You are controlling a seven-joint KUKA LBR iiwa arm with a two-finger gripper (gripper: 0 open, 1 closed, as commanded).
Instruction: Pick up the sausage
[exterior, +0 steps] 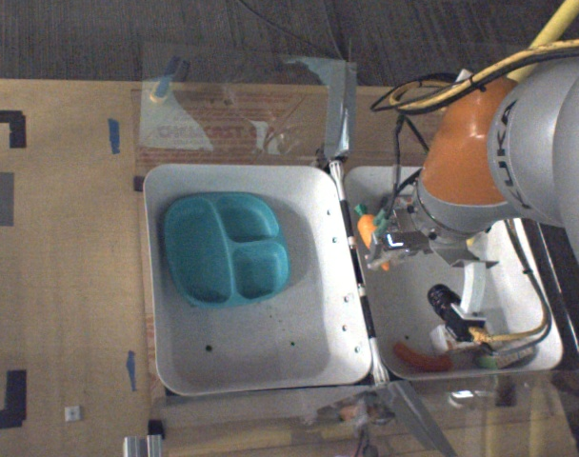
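The sausage point(421, 357), reddish-brown and slightly curved, lies against the near wall of the right bin point(404, 312). My gripper point(390, 242) hangs over the left part of that bin, well up the view from the sausage and apart from it. An orange carrot-like toy point(366, 228) with a green tip sits right beside the gripper, by the bin's left wall. The wrist hides whether anything is between the gripper's tips.
The left bin point(313, 336) holds a teal divided plate point(227, 248) in its upper left half. A small green item point(485, 359) lies just right of the sausage. The arm's grey and orange body point(480, 150) covers the right bin's far side.
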